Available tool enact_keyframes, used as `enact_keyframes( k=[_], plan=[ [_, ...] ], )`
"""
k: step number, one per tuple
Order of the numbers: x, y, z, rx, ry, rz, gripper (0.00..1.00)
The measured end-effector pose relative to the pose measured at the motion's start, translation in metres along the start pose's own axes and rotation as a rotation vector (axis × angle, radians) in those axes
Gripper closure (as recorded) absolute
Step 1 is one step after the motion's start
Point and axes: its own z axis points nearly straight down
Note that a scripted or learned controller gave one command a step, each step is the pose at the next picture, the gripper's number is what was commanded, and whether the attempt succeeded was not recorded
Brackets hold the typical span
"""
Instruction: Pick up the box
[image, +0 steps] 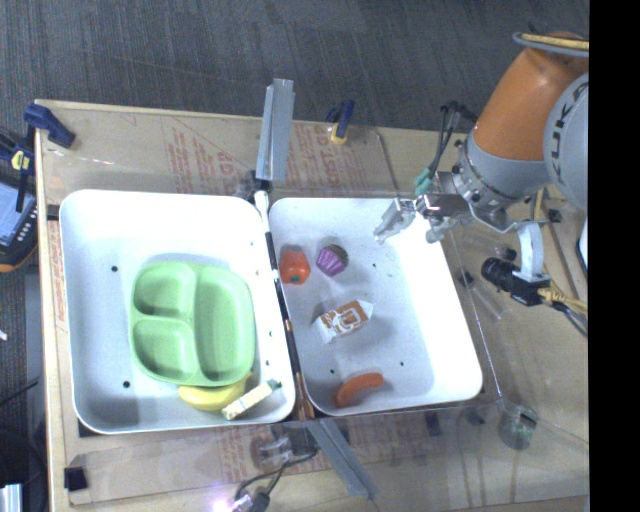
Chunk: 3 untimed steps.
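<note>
Poised over the far right corner of the right bin (455, 330) on the table (150, 150): claw (408, 218), whether spread or pressed together impossible to tell. Lying near that bin's middle: small brown-and-white box (344, 320), apart from a purple cup (332, 260), an orange-red piece (294, 267) and a sausage-shaped item (358, 388). Resting in the left bin (80, 300): green divided tray (195, 322), banana (208, 398) at its near edge.

Two white bins, left (90, 300) and right (440, 330), sit side by side on one bench (150, 140). The left holds one green divided plate (193, 322), one banana (205, 397) and one pale stick (250, 399). The right holds one box (344, 320), one red pepper (294, 266), one purple cup (332, 260) and one orange sausage (359, 388).
</note>
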Motion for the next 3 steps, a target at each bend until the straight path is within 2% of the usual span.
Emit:
enact_keyframes(
  k=[1,2,3],
  plan=[
    [0.048,0.069,0.094,0.0,-0.001,-0.011,0.0],
    [0.018,0.052,0.189,-0.001,0.0,-0.084,0.0],
    [0.018,0.052,0.178,-0.001,-0.001,-0.086,1.0]
  ],
)
